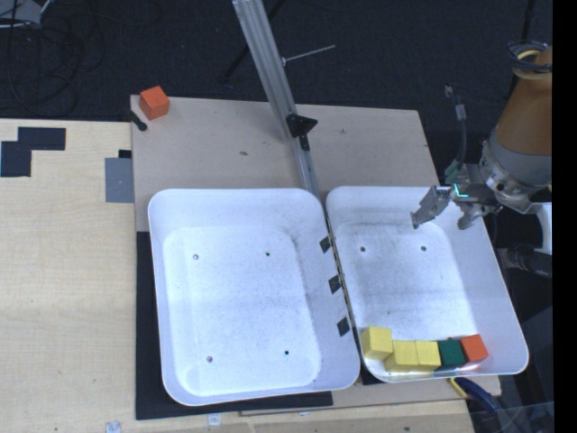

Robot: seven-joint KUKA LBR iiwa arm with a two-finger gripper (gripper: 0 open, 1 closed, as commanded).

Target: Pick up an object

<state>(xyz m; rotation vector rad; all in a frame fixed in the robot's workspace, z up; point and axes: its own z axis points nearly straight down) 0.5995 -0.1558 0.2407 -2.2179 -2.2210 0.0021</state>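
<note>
As the bench reads from its left edge to its right, the entries run as follows.

Orange cube (pixel 154 102): on the bare board behind the bins, far left corner, well apart from the arm.

Metal rail (pixel 272 79): slants down from the top of the view to the seam between the bins.

Left bin (pixel 162 242): shallow, white, next to the right bin; three black clips sit along the shared seam.

Right bin (pixel 505 314): shallow, white; holds all the blocks at its near edge.

Yellow block (pixel 378 341): near left corner of the right bin, first in the row.

Second yellow block (pixel 416 354): touching the first, just to its right.

Green block (pixel 450 353): next along, wedged between yellow and orange.

Orange block (pixel 473 347): end of the row, close to the bin's near right wall.

Gripper (pixel 445 209): over the far right corner of the right bin, well apart from the row of blocks; the two fingers stand apart, with bare bin showing between them and no object there.

Arm (pixel 523 124): grey with an orange band, entering from the right.

Task status: nothing lifted. By my judgement every step is outstanding: travel toward the near edge, descend on a block, close, raise.

Note on stock: blocks are packed touching and against the wall, so finger room looks tight; the end pieces seem likeliest.
</note>
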